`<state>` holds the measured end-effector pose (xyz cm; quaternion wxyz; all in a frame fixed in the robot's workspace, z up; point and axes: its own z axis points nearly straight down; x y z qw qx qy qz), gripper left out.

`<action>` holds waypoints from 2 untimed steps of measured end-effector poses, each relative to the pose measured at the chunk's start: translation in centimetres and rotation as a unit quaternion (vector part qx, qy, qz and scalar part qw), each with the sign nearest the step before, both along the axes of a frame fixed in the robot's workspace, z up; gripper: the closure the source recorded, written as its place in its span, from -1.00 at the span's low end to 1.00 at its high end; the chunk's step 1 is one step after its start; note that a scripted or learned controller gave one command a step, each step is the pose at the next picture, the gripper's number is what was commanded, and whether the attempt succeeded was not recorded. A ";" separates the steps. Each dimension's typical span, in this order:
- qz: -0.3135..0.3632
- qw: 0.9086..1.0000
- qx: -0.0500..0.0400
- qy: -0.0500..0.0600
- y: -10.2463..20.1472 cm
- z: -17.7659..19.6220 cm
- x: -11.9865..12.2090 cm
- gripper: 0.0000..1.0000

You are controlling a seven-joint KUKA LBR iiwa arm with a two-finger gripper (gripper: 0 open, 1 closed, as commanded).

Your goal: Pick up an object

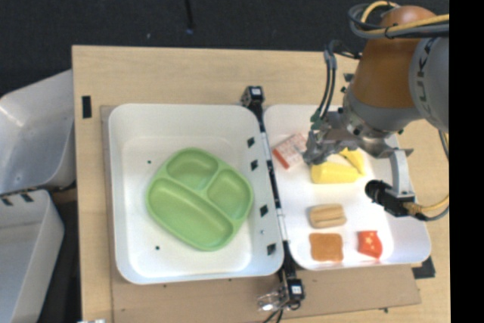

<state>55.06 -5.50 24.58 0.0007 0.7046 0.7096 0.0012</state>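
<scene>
The end effector point(321, 151) hangs low in the right bin point(412, 238), touching the yellow block point(335, 172); I cannot tell how it stands. A tan bun point(327, 216) sits at 6 o'clock from the block. The green plate point(199, 197) lies in the left bin point(128, 238).

Yellow block point(335, 172) and red-white packet point(286, 151) crowd the claw point(318, 150).
</scene>
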 end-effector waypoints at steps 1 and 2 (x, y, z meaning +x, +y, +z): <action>-0.001 1.000 0.000 0.002 4.9 -1.0 0.4 1.00; 0.000 1.000 0.001 0.000 9.8 0.2 0.1 1.00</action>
